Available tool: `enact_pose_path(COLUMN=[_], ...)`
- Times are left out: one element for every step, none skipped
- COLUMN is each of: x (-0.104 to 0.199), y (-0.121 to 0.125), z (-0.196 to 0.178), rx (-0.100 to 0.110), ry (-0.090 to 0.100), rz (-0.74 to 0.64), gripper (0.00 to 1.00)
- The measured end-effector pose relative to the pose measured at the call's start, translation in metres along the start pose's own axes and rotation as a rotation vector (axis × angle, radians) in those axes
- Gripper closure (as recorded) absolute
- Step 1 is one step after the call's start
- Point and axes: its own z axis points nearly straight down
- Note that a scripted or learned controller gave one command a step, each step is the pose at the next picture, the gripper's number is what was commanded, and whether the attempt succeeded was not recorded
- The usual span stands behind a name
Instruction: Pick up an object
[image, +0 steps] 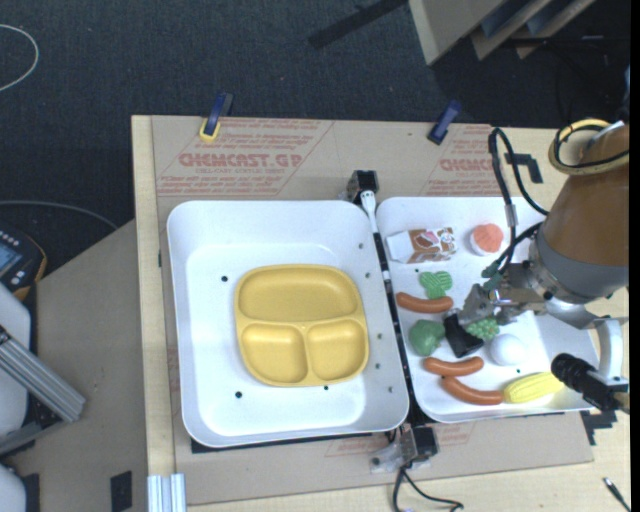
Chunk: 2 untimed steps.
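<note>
The right bin (570, 300) holds several toy foods: a white and brown packet (425, 242), an orange-red round piece (487, 237), a green leafy piece (435, 283), a sausage (424, 301), a round green piece (426, 336), a white egg (508, 349), two more sausages (452, 366) (474, 393) and a yellow corn cob (534, 386). My gripper (474, 320) is low over the middle of this bin, right at a small light-green bunch (485, 326), between the round green piece and the egg. The wrist hides part of what lies beneath it.
The left bin (200, 300) carries a yellow three-compartment plate (298, 322) at its centre. The arm's grey and orange body (590, 230) covers the right bin's far right side. A black cable (505, 190) loops above the bin. Clips (213, 118) sit on the cardboard's far edge.
</note>
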Motion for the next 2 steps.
enact_pose_path(x=[-0.002, -0.01], y=[-0.011, -0.001], z=[-0.016, -0.003], rx=[-0.006, -0.003], ry=[-0.002, -0.002], rz=[0.001, 0.001], gripper=[1.0, 1.0])
